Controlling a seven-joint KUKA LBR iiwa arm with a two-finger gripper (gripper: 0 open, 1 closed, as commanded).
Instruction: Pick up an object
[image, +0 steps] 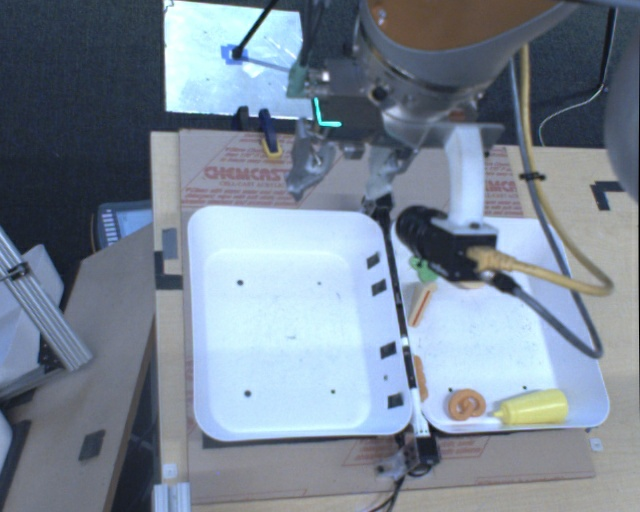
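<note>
Hidden or cut off: the arm (450, 40) runs out of the top edge, so only its lower end with the orange band shows; its bulk covers the far rim of the right bin (560, 330).
Hard to make out: a small green piece (428, 270) beside the black camera unit (440, 245); small dark hardware (410, 458) at the near end of the divider.
Jaws: the gripper (340, 178) hangs above the far edge of the left bin (290, 330), near the divider; the two fingers (305, 172) stand apart, released, with nothing between them.
Bins, count: two, white, shallow, side by side and touching along the middle.
Left bin: bare floor with a few dark specks.
Right bin, count: one yellow bottle (532, 407) lying on its side at the near rim; one orange ring (466, 404) just beside the bottle's tip; one orange stick (421, 302) tilted near the divider; one small orange piece (420, 375) against the divider.
Task's things: all lie in the right bin, well apart from the gripper.
Cables: one yellow cable (545, 275) and one dark cable (560, 325) cross the right bin's far half.
Edges and room: the left bin's floor is open; the right bin's middle is open between stick and bottle.
Tabletop: brown board (240, 170) under both bins, with two clips (268, 135) at its far edge.
</note>
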